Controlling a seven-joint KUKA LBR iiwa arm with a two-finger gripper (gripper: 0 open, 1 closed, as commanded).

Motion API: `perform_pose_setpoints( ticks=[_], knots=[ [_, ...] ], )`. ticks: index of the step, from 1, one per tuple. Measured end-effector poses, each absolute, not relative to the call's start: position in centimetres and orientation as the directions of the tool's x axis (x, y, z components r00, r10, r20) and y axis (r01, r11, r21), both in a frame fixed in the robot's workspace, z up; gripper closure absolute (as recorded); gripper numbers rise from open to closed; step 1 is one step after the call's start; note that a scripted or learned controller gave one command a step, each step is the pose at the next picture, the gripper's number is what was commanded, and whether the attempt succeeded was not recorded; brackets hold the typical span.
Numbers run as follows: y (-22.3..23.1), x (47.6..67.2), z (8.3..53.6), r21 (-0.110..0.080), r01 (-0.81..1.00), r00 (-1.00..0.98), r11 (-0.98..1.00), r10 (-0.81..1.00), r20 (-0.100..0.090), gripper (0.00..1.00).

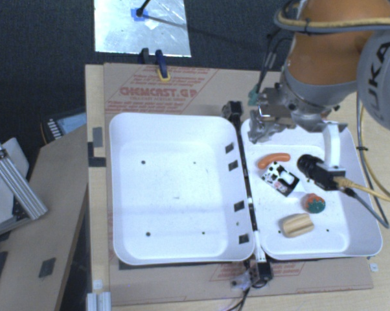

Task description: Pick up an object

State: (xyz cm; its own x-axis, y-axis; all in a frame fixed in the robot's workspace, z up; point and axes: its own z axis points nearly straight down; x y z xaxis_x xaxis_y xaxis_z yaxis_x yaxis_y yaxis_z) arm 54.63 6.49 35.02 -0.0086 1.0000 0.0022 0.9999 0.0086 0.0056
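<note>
Objects lie in the right bin [360,241]: an orange sausage-shaped piece [273,159], a black-and-white item [280,179], a green-and-red ball [314,203] and a tan block [296,225]. From the camera view, the gripper [261,129] hangs over the bin's far left corner, apart from them; its grip state cannot be told. The left bin [127,125] adjoins.

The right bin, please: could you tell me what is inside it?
The right bin holds an orange sausage, a black-and-white block, a green-and-orange ball and a tan block. The arm covers its far corner.

Foil sheet [142,17] beyond two bins [175,193]
</note>
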Motion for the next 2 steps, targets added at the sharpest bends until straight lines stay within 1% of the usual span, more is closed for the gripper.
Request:
perform_pose_setpoints(
  ticks=[1,2],
  knots=[
    [8.3,48.9,32.5,-0.003,1.0,-0.007,0.007,1.0,0.001,1.0],
    [-5.9,48.6,36.4,0.007,1.0,0.011,-0.011,1.0,-0.005,1.0]
  ],
)
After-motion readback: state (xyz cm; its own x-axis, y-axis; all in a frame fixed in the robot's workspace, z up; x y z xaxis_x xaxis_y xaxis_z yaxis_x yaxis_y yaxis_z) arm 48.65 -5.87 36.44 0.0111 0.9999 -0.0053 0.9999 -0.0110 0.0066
